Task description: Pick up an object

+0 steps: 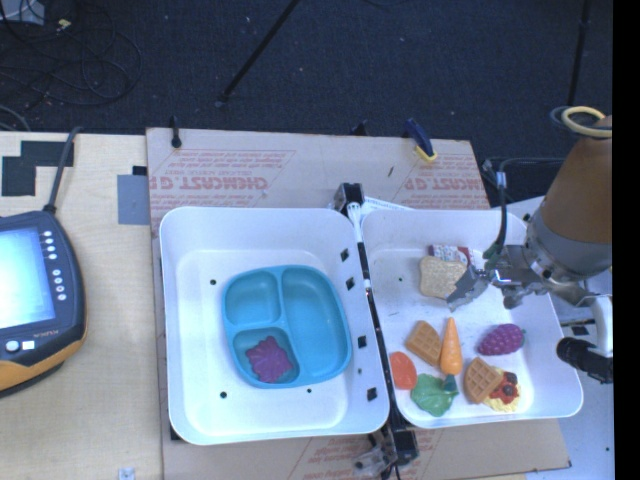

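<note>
A: Any writing legible?
B: Cardboard sheet (300,173) under the bins had "CHEMCAST GP" printed in red, upside down to cam.
A: Tool?
B: Tool (468,290) sat low in the right bin (560,398), touching or just over the cracker (440,277). Couldn't tell how its grip stood.
A: Left bin?
B: Blue tray (300,318) w/ a purple toy (267,358).

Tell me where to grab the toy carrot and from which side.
Grip the carrot across its thick middle, coming straight down from above. It lies flat with its long axis running up and down the view, so the claw should close left to right, though the waffle piece crowding its left side leaves little room there.
</note>
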Available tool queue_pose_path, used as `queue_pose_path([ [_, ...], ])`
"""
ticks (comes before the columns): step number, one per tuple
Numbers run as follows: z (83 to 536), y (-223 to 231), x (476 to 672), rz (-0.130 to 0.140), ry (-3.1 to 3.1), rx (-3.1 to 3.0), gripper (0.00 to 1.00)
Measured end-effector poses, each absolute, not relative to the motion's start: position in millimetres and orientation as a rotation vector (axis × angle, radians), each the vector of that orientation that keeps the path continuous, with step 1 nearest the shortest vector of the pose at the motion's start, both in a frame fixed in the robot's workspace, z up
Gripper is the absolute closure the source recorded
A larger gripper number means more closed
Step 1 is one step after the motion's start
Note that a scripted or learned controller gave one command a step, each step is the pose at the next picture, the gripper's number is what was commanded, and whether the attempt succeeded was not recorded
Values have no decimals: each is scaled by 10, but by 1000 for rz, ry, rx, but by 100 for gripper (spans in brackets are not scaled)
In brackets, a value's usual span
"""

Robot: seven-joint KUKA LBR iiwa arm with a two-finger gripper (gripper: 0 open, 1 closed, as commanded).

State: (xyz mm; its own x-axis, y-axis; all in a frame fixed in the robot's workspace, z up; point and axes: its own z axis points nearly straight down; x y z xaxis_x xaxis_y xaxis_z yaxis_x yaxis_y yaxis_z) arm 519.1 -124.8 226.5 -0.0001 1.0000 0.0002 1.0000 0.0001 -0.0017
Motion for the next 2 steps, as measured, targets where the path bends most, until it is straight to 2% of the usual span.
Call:
queue_pose_path([
  [1,838,-932,5250,-1,-2222,-2219,0],
  [2,978,-961,5243,4,-2210,-2226,100],
])
